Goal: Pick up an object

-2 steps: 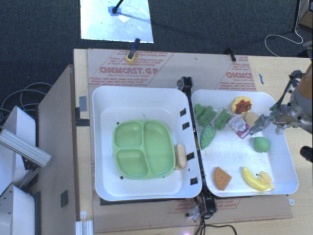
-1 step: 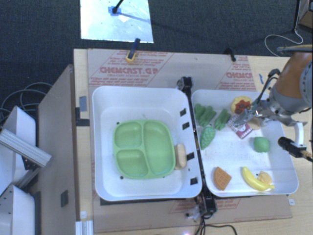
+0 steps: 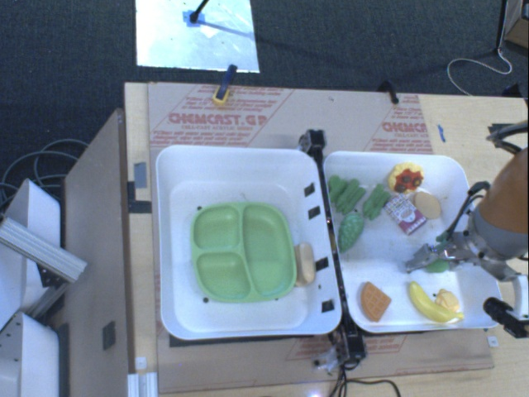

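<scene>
My gripper (image 3: 420, 260) reaches in from the right, low over the right bin (image 3: 459, 170), pointing left. A small green piece (image 3: 439, 265) shows right under it; I cannot tell whether it is held. Just in front lie a yellow banana (image 3: 428, 303) and an orange wedge (image 3: 374, 300). Behind the gripper sit a red-and-white packet (image 3: 407, 213), a tan round piece (image 3: 427, 203) and a red-and-yellow toy food (image 3: 405, 176). Green vegetable pieces (image 3: 349, 195) and a green strawberry-shaped piece (image 3: 351, 231) lie at the bin's left side.
The left bin (image 3: 178, 172) holds a green divided plate (image 3: 244, 251) and a tan bun (image 3: 306, 263) against its right wall. A black divider (image 3: 326, 222) runs between the bins. Cardboard (image 3: 248, 118) covers the bench behind them.
</scene>
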